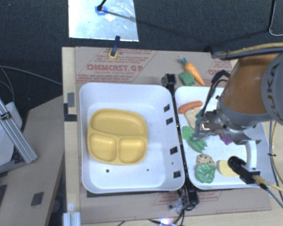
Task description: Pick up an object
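Currently we have the pincer (pixel 201 129) low in the right bin (pixel 259 180), right over the green leafy toy (pixel 194 140); can't tell its state. Candidates cluster there, hence the reach; yellow tray (pixel 117 135) sits left.

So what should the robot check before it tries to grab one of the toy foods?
1. End effector is over the right bin, where the toys lie: ok.
2. A target sits close by: the green leafy toy lies just below it: ok.
3. Whether anything is already gripped: cannot tell, the wrist hides it.
4. Room around the target: not ok; the orange sausage-shaped toy and the speckled cookie crowd it.
5. Yellow divided tray in the left bin is out of the way: ok.
6. Toy carrot lies outside the bins on the board: not ok as a target.
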Controlling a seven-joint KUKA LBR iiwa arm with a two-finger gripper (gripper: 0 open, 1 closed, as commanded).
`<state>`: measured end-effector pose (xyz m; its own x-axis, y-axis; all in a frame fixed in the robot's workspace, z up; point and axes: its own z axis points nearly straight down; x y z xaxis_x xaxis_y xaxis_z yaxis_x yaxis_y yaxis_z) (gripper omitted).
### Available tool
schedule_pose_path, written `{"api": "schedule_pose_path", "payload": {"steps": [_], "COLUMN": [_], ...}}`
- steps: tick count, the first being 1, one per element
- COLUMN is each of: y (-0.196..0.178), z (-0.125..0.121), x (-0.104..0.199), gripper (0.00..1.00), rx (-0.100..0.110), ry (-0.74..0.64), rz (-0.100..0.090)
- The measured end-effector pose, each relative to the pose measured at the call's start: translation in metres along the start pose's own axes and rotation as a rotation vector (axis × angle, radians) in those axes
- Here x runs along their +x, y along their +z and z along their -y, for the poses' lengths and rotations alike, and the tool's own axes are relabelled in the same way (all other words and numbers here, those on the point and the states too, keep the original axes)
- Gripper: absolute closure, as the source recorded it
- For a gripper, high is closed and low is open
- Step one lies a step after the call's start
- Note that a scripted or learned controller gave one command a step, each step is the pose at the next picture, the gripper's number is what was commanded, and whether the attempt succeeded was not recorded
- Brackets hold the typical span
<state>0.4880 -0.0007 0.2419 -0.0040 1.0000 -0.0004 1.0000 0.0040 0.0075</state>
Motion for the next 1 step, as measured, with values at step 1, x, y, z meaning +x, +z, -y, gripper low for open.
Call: {"api": "schedule_pose_path", "payload": {"steps": [1], "y": [0.0386], "z": [0.0019], "x": [0.0365], "gripper": [1.0], "rx": [0.009], "ry": [-0.003], "rz": [-0.002]}}
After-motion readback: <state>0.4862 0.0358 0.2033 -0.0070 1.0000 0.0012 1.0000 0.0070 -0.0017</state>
